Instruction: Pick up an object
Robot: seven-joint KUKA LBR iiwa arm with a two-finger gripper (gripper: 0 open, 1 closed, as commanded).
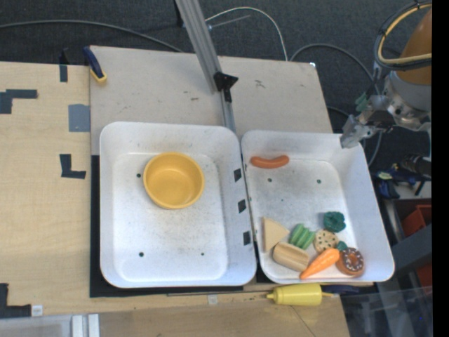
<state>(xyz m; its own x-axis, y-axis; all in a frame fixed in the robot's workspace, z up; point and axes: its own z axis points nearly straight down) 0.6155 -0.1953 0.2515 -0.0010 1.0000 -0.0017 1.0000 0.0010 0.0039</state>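
A pale wooden bench [42,209] fills the left and centre of the frame, bearing two shallow white bins side by side; no brand, label or writing can be read anywhere. The left bin [119,258] sits at centre-left and holds one yellow bowl [174,180], upright, in its upper half. The right bin [365,188] sits at centre-right; one toy sausage [269,161] lies alone near its top edge, well apart from the rest. Clustered in its lower right corner are seven toy foods: a cheese wedge [273,229], a bread roll [290,255], a carrot [320,262], a green pea pod [302,236], a cookie [325,241], a dark green broccoli piece [334,221] and a chocolate doughnut [350,260]; the roll, carrot and doughnut lie near the bin's bottom rim. One yellow bottle [297,295] lies on its side just below that bin. The grey arm [414,69] with its orange band enters at the upper right; the gripper [353,130] hangs over the right bin's upper right corner, with nothing seen in it; whether it is open or closed cannot be told.
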